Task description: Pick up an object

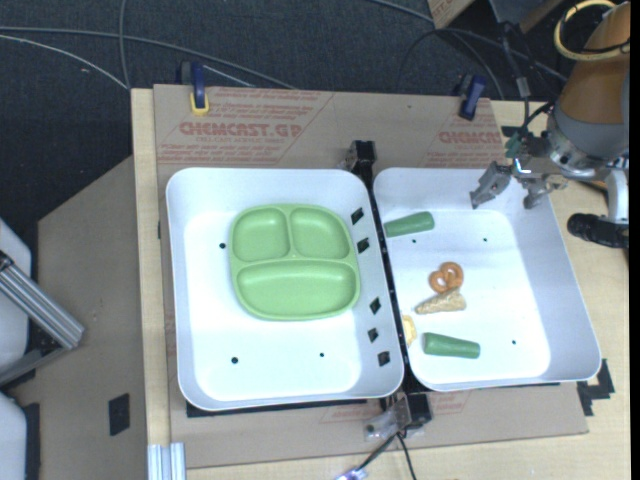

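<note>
In the right bin (540, 298) lie a green cylinder (408, 224) near the back left, an orange ring (447, 276) in the middle, a tan wedge (442, 304) just below it, and a second green cylinder (451, 346) near the front. My gripper (512, 188) hangs over the bin's back right corner, open, its two fingers spread with nothing between them. It is well apart from all the objects, up and to the right of the ring.
The left bin (200, 338) holds a green divided plate (295, 263). A small yellow piece (408, 330) sits against the right bin's left wall. Black clips line the divider between the bins. Clamps and cables lie at the bench's back edge.
</note>
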Robot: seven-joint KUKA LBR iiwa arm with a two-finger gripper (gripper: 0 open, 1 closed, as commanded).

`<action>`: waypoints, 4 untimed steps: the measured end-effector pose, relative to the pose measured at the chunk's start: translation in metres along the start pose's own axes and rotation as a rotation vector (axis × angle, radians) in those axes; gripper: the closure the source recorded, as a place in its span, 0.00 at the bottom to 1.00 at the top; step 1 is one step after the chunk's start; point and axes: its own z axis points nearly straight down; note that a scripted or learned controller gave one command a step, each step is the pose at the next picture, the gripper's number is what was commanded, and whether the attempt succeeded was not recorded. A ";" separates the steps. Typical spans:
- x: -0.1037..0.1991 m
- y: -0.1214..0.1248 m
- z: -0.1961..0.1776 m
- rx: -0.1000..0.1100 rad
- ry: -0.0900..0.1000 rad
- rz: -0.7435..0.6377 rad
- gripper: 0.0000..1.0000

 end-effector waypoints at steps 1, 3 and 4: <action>-0.005 -0.001 0.044 -0.001 0.000 0.001 0.00; -0.004 0.001 0.081 -0.008 -0.001 0.000 1.00; 0.004 0.006 0.020 -0.014 -0.004 -0.001 1.00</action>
